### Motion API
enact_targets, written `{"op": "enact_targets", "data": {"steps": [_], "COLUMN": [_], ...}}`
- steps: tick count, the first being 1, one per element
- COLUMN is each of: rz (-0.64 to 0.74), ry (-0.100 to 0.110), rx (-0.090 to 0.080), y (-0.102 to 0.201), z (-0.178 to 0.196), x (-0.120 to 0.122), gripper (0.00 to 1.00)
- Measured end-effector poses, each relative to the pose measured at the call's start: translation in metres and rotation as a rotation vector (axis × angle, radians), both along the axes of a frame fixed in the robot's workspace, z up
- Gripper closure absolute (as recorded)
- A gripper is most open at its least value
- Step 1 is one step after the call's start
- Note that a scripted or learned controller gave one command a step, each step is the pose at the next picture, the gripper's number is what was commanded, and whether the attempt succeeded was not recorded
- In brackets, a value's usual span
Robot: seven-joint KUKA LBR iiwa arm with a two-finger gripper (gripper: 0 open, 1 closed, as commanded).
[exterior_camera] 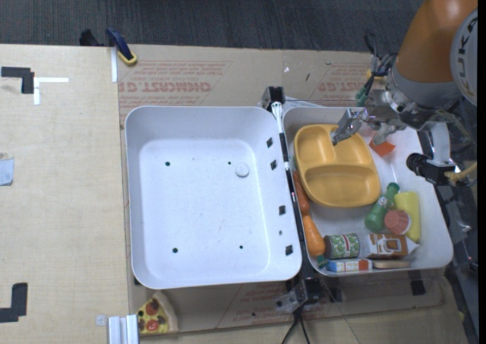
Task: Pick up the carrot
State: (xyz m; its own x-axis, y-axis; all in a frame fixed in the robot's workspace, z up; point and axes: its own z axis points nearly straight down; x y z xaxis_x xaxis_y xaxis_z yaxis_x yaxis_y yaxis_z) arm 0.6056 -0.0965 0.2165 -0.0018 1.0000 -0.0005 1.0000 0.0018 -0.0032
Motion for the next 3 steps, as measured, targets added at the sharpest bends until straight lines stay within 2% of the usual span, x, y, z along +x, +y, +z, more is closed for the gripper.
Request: {"op": "enact_targets", "data": {"steps": [1,2,3], "rz": [-0.109,-0.119,-0.112], "ry": [0.001,0.005,0.003], "rx": [0.0,-0.027,-0.019], "y": [-0.058,-0.074,-0.067], "z": [-0.113,-0.104,-0.104], "x": [-0.031,-0.034,-0.032], "gripper": [0.0,1.0,0.0]}}
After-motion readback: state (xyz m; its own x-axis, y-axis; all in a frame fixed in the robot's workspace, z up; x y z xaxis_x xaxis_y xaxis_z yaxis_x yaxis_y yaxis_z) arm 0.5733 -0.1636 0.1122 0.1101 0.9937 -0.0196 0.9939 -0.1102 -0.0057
